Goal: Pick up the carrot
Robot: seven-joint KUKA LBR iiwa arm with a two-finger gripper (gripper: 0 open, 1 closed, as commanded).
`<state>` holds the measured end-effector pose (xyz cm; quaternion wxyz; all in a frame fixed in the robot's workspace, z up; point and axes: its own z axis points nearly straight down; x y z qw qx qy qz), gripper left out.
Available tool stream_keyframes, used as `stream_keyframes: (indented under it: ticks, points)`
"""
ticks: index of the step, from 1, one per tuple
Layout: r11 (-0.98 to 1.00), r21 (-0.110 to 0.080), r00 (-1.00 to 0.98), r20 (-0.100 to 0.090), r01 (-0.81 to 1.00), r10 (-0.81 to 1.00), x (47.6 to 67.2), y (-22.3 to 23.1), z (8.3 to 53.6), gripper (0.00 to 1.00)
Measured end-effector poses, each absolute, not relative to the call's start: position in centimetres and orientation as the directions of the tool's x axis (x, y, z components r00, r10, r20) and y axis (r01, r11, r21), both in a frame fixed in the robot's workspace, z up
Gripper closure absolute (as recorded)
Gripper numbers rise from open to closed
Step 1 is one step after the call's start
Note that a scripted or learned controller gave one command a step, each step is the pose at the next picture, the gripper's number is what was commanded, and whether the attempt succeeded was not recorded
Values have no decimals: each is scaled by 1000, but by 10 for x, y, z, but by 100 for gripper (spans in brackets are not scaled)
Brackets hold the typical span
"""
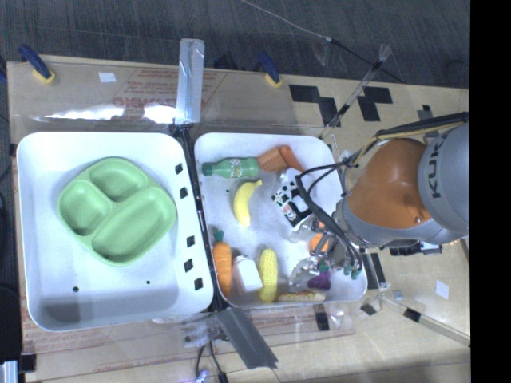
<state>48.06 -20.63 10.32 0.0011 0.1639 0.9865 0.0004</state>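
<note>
The carrot (223, 266) lies in the right bin (214, 146), down in its lower left corner, lengthwise along the left wall with its green top pointing up the bin; just beside it on the right sits a small white block (248, 276), and next to that an ear of corn (269, 275), upright in the view; above them a banana (244, 201) curves through the middle of the bin, with a green bottle (231, 167) lying on its side near the top wall and an orange-brown piece (279, 159) just to the bottle's right; the arm (399, 194) comes in from the right, its orange band over the bin's right edge, dark cables looping across a black-and-white item (289, 198); the end effector (313, 266) is down at the bin's lower right, over a clutter of small things including something purple (319, 281); whether it is parted or closed I cannot tell, too much tangle there; it is well apart from the carrot, with the corn and the white block between them; over in the left bin (32, 214) rests a green divided plate (116, 208) with three compartments; the desk (144, 86) under both bins is tan, with blue clamps (37, 63) at its far edge.
</note>
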Motion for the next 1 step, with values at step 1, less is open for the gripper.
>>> stream_keyframes:
  ticks: [1]
  points:
    - [949,1,-949,-4,316,316,482,-205,114,100]
